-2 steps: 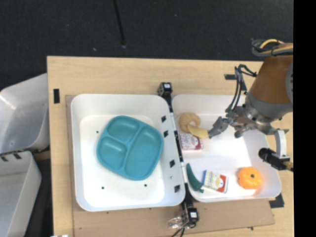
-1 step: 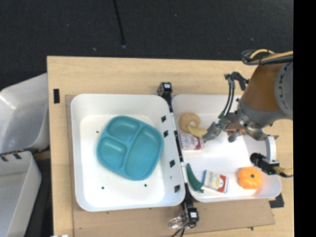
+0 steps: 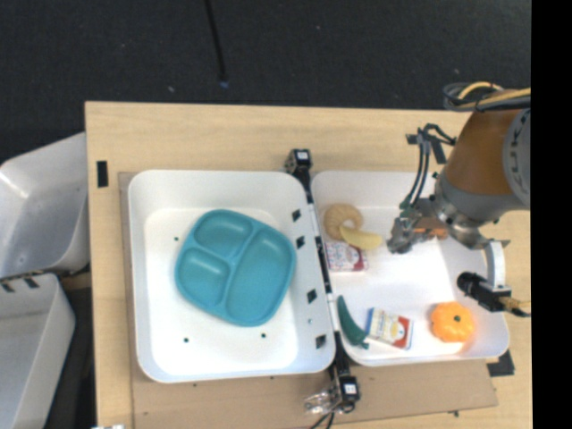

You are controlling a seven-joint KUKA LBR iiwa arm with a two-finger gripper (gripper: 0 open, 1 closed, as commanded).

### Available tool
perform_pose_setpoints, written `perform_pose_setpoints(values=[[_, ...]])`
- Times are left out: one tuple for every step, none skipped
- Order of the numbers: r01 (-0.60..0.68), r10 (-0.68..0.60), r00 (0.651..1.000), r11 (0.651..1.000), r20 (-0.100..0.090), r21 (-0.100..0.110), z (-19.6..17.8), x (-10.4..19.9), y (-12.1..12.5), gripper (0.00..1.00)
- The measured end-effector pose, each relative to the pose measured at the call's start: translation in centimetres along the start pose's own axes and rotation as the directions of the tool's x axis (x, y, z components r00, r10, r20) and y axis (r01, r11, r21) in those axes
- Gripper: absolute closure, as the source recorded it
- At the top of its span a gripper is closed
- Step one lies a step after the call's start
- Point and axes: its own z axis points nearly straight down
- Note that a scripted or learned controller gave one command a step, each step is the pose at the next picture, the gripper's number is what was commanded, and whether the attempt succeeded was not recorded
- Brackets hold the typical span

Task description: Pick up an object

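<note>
Starting at the near rim of the bench (image 3: 223,400), a tangle of clear and black fittings (image 3: 329,399) lay at the six o'clock edge, just below the seam between the two bins. In the right bin (image 3: 420,351), closest to the camera, a small white and red carton (image 3: 390,328) rested flat with a dark green strip (image 3: 350,322) just at its nine o'clock side, and a small orange pumpkin-shaped toy (image 3: 452,322) sat near the carton at three o'clock. Filling much of the left bin (image 3: 152,329), a blue divided plate (image 3: 236,266) lay flat, well apart from everything in the other bin. Farther back in the right bin, a small white packet with pink print (image 3: 345,256) lay against the dividing wall, and a tan curved piece shaped like a croissant (image 3: 347,224) touched it at twelve o'clock. The gripper (image 3: 399,238) hung low over the bin floor at three o'clock from that tan piece, its dark tip just beside the tan piece's yellowish end; whether the tip was spread or pressed together could not be told, and nothing could be seen pinched in it. Behind it, the arm's orange band (image 3: 478,155) rose toward two o'clock, with looped cables (image 3: 429,150) just beside it.
</note>
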Motion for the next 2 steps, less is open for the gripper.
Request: perform_pose_setpoints(values=[[0.009,-0.009,1.0,1.0,0.0,-0.003,-4.37,0.06,0.08,1.0],[0.007,-0.007,1.0,1.0,-0.001,0.001,-4.22,-0.03,0.14,1.0]])
